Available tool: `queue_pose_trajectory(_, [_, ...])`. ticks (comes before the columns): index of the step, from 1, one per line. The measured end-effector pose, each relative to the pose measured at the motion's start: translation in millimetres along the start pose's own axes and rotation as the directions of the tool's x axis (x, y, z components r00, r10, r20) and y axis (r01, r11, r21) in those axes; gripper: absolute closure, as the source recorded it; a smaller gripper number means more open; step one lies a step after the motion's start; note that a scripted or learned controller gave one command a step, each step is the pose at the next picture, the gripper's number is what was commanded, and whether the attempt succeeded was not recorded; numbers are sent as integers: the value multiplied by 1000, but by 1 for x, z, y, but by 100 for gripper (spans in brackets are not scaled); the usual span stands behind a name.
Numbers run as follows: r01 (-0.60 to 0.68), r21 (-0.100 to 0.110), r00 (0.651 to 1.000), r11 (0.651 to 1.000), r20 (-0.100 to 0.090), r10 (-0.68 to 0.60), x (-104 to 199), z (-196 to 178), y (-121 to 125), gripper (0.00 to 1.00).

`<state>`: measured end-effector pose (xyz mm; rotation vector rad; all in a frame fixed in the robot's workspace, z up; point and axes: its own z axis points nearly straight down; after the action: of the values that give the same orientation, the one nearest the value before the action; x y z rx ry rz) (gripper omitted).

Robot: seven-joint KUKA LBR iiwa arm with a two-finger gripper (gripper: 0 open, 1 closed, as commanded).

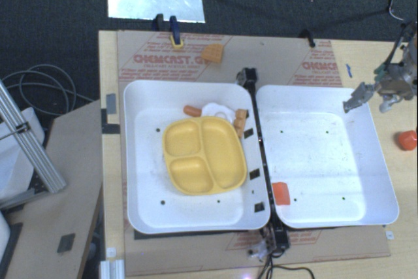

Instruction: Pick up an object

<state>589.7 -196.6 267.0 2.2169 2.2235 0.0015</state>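
Grey metal gripper (369, 98) of the arm, poised at the far right corner of the right bin (375, 170); its two fingers stand spread apart with nothing between them. The nearest candidate for the pick is the small orange-red block (280, 193) lying on the right bin's floor against the near left wall, well apart from the gripper and diagonally across the bin. A good approach would likely travel over the open white floor, then descend with the fingers set parallel to the left wall so that neither lands on the rim. The divider (258, 160) between the two bins lies just beside the block, leaving little margin on that side.

The left bin (140, 160) holds a yellow three-compartment tray (202, 155), tilted, with a white piece (217, 113), a small orange sausage-shaped item (192, 111) and a tan block (240, 119) crowded at its far edge; these sit close together and would be harder to isolate. Outside the bins, a red item (407, 140) rests on the bench to the right, and a tan sponge-like block (212, 53) lies on the cardboard beyond the left bin.
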Motion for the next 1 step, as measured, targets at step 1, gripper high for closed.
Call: queue_pose_trajectory(1, [9, -17, 1000, 1000, 1, -9, 76, -180, -31, 0])
